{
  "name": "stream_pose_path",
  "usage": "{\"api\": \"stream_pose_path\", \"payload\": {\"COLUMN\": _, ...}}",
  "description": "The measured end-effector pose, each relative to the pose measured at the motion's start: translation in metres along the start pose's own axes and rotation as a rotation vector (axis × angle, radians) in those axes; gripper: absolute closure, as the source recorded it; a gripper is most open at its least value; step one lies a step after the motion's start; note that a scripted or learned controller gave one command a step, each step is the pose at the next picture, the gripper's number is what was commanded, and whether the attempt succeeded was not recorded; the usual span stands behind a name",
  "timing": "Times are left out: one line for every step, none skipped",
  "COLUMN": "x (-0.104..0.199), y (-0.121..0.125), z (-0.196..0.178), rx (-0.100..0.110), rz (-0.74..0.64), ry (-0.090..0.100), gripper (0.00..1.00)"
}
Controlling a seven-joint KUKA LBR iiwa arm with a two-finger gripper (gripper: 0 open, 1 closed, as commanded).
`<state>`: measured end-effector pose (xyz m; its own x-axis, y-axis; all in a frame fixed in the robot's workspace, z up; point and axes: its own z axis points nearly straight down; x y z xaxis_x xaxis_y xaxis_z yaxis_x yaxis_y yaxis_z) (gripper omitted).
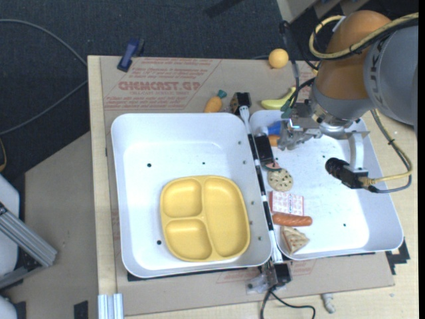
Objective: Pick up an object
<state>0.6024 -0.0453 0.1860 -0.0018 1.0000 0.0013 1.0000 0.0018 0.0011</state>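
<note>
Two white bins sit side by side; the left bin (133, 178), well left of the gripper (290, 137), bears a yellow divided plate (202, 216), likely out of reach of this pick. The right bin (352, 224) holds the small candidates, all crowded against its left wall below the gripper: a hot dog (292, 220), a pink packet (287, 201) and a cookie (280, 177). Gripper hangs over the bin's upper left corner, near a banana (275, 102); whether it is released or clenched cannot be told.
</note>
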Motion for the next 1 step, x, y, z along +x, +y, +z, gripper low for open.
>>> {"api": "stream_pose_path", "payload": {"x": -0.0109, "y": 0.0079, "z": -0.0036, "rx": -0.001, "rz": 0.002, "ry": -0.002, "gripper": 1.0}}
